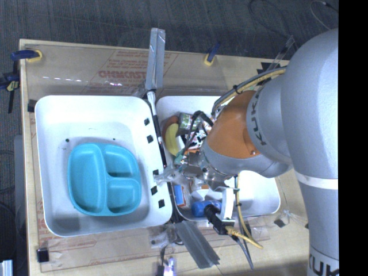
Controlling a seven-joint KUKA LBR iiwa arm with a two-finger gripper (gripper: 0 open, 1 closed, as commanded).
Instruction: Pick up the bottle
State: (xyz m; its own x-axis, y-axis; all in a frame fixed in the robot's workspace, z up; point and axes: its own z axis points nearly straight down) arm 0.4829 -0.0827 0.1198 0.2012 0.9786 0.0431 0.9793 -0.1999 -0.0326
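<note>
A: Arm (pixel 270 131) sits closest to the lens and covers most of the right bin (pixel 270 200). Gripper (pixel 183 174) is low at that bin's left wall, close to the divider.

B: Open or shut?

A: Can't tell, wrist hides it.

B: Bottle?

A: Best guess is the blue-capped thing (pixel 201 207) in the right bin, just beside the gripper toward the near edge. Its body is mostly hidden, so I can't read its long axis.

B: Left bin?

A: Blue tray (pixel 104 180), well apart from the gripper.
</note>
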